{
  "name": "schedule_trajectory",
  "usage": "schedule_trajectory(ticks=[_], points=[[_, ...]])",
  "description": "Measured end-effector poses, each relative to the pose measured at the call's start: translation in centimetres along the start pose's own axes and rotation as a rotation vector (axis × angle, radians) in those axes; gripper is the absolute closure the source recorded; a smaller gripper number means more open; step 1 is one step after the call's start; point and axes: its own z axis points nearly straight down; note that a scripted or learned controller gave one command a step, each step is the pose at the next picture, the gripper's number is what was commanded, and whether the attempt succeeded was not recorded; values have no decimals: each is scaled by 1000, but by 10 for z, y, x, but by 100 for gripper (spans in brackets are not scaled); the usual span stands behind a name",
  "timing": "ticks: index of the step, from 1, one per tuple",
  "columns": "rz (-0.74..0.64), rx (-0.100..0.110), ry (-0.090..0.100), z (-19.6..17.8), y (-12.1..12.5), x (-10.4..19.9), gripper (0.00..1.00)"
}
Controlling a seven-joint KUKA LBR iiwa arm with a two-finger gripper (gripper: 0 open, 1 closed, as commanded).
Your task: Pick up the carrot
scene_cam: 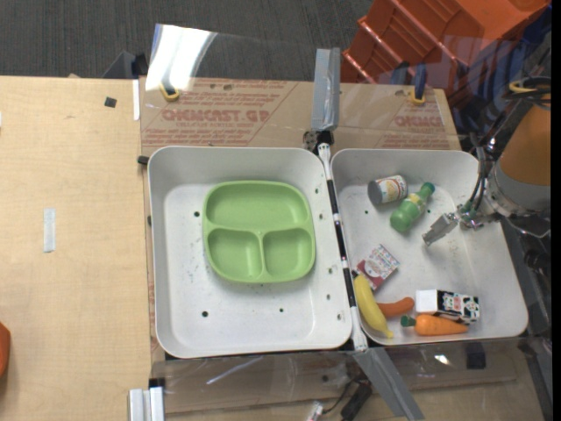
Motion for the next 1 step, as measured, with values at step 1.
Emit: schedule_trajectory(ticks=[1], points=[[-7, 3, -5, 0, 83, -4, 0]])
